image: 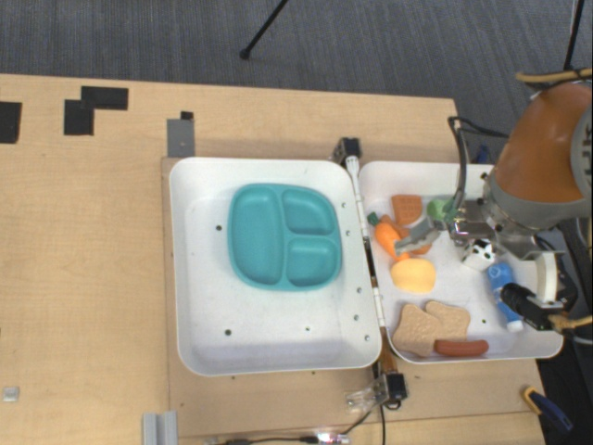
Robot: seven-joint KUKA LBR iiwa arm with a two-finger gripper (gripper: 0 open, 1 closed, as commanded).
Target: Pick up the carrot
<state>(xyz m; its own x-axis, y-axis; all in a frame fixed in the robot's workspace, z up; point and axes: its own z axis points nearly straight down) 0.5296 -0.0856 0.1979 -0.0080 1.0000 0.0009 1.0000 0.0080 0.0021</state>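
Two bins, the carrot (385, 235) in the right bin (482, 350) by its left wall, my claw (416, 236) seemingly pinching it; a shallow bite could let it slip among crowded food.

I'm getting an evenly lit, bright feed, light coming from overhead and soft. The two shallow white plastic bins (278, 341) read almost washed out, with faint shadow along their inner walls. The teal divided plastic plate (283, 236) shows mild sheen. The grey and orange arm (547, 156) looks soft and blurred at the right. Detail is grainy overall.
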